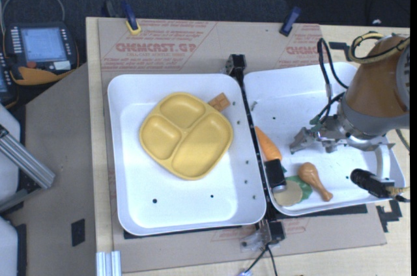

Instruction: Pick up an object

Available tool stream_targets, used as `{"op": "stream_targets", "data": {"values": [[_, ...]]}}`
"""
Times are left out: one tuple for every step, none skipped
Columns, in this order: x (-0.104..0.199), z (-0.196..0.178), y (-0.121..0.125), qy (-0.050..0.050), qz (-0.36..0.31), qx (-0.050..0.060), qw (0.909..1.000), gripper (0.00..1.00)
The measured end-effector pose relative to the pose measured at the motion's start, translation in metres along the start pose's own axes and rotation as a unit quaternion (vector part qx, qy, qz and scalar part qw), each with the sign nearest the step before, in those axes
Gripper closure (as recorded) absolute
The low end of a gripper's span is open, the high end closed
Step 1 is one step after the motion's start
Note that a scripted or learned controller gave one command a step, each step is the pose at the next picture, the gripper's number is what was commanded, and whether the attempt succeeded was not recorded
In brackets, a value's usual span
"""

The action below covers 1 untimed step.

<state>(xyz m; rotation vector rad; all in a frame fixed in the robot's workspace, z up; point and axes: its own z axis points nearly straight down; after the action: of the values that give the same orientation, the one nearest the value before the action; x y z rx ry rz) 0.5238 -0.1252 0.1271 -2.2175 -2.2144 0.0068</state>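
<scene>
In the right bin [287, 92], several small objects lie along the left and front walls. An orange carrot-shaped piece [267, 144] rests against the divider, with a black block [275, 174] just below it. A pale green round piece [292, 194] and a tan drumstick [314, 179] sit in front. My gripper [313, 137] hangs low over the middle of this bin, under the grey and orange wrist [376, 96]. It is right of the carrot and above the drumstick, and nothing visibly sits in it.
The left bin [130, 203] holds a yellow divided plate [187, 135] with a small brown block [219, 101] at the plate's upper right edge. A black clamp [236, 64] sits where the bins meet at the back. Cables loop over the right bin's far right side.
</scene>
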Motion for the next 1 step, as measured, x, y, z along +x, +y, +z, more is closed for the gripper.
{"op": "stream_targets", "data": {"values": [[-0.0013,0.0396,0.0019,-0.001,0.001,-0.005,1.0,0.0]]}}
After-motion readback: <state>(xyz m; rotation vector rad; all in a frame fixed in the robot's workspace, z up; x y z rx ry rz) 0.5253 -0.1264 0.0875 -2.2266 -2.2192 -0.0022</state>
